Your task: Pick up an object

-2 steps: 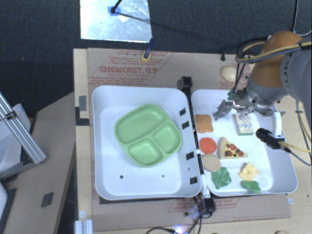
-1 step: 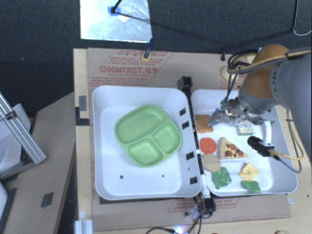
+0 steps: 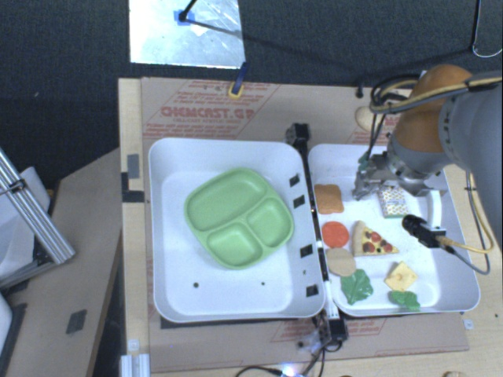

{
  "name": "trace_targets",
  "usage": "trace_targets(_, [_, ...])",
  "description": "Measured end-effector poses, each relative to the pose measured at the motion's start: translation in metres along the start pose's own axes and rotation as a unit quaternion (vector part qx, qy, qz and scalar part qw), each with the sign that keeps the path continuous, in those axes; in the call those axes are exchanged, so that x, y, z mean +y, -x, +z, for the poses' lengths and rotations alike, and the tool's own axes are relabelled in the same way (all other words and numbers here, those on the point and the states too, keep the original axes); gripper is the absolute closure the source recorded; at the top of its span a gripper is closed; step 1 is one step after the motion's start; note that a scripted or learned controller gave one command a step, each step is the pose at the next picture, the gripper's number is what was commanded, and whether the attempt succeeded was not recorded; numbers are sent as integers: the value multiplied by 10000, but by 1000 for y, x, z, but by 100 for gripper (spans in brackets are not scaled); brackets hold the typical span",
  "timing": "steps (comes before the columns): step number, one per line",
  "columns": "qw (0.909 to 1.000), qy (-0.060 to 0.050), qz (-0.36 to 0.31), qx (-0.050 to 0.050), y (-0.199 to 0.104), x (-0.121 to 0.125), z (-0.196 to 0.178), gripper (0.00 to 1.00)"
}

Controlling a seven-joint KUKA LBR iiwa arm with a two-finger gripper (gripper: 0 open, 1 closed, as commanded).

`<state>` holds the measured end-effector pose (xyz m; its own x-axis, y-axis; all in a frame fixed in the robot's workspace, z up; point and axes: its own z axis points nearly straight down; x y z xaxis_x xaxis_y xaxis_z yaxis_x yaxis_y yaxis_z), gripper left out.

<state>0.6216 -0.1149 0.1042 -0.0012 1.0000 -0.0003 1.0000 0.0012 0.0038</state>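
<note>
Dark carpet surrounds the tan surface (image 3: 196, 104), which bears two white bins: the left bin (image 3: 169, 289) carries a green divided plate (image 3: 238, 217), the right bin (image 3: 464, 289) a scatter of toy food. From the right the arm's jaws (image 3: 368, 181) hang low over the right bin's far end; whether they are open or shut cannot be told. Nearest is the toast slice (image 3: 329, 199), just to the jaws' left and nearer the camera, its long axis running roughly front to back. Beyond it lie the tomato slice (image 3: 335, 233) and pizza wedge (image 3: 372, 240)
</note>
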Motion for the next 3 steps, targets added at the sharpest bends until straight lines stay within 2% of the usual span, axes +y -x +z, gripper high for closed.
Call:
trace_targets(2, [10000, 14, 7, -5, 8, -7, -111, 100])
trace_targets(3, [10000, -3, -11, 0, 8, -6, -121, 100])
